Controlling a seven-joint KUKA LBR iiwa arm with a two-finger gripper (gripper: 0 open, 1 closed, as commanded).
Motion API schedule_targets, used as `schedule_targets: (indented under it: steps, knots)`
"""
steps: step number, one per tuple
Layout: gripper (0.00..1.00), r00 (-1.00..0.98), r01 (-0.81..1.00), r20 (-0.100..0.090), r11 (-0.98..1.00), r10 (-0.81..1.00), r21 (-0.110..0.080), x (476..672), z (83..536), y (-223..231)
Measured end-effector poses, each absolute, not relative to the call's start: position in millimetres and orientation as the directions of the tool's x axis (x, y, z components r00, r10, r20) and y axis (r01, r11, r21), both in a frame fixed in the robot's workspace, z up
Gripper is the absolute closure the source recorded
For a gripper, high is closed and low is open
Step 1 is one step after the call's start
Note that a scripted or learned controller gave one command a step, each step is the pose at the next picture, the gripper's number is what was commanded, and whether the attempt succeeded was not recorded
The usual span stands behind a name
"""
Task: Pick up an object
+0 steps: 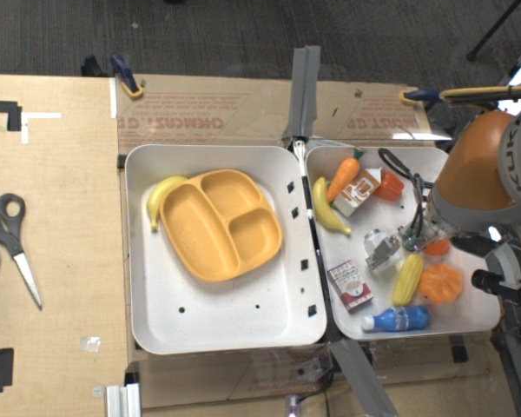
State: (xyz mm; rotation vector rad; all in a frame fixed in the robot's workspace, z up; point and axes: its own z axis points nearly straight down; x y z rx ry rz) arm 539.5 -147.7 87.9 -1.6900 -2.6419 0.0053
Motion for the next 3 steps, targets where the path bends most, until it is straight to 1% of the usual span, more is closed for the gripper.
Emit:
schedule_targets:
  steps: [1,2,3]
  knots:
    - [0.0,-0.397,0.918,0.003,0.397,0.918,-0.005,491.8,88,-186]
    - [1.0,-0.396,0.918,0.006,0.396,0.918,-0.007,492.3,93,-187]
    - [1.0,-0.263,0.965,0.0,0.263,0.965,-0.002,512.3,132,-124]
